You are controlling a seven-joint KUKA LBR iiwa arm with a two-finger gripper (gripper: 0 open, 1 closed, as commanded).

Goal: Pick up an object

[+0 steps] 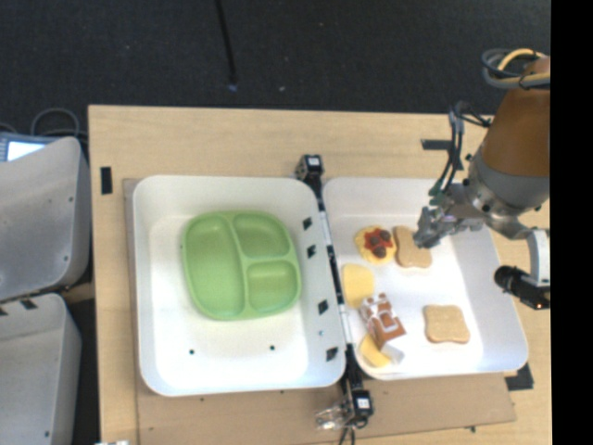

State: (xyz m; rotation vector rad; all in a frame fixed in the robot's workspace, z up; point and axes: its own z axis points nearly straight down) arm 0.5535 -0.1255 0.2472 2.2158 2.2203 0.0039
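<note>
At frame left we have a green divided plate [244, 265] resting in the left bin [148, 341]. Moving right, the right bin [491, 341] has our toy food: a yellow piece [358, 284], a toast slice [446, 324] and a bread piece [412, 249]. The gripper [428, 231] hovers just above that bread; we can't tell the finger spacing. Nothing is lifted yet, so the pick remains ahead.
</note>
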